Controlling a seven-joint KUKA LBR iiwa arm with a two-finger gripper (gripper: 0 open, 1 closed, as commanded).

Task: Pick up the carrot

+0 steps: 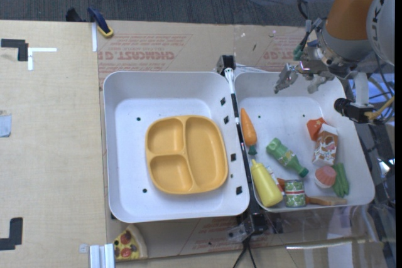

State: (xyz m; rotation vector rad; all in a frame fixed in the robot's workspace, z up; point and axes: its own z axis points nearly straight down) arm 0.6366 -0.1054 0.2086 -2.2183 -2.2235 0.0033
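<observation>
The carrot (249,127) is orange with a green stem end. It lies lengthwise against the left wall of the right bin (295,103), with the stem end nearest the camera. My gripper (296,81) hangs above the far edge of that bin, up and to the right of the carrot and well apart from it. It is open, and nothing is between its fingers (281,83).
In the right bin lie a green bottle (286,157), a yellow squeeze bottle (266,184), a small can (293,192), a red-and-white carton (324,144) and a green vegetable (340,179). The left bin (119,135) holds a yellow divided plate (186,154).
</observation>
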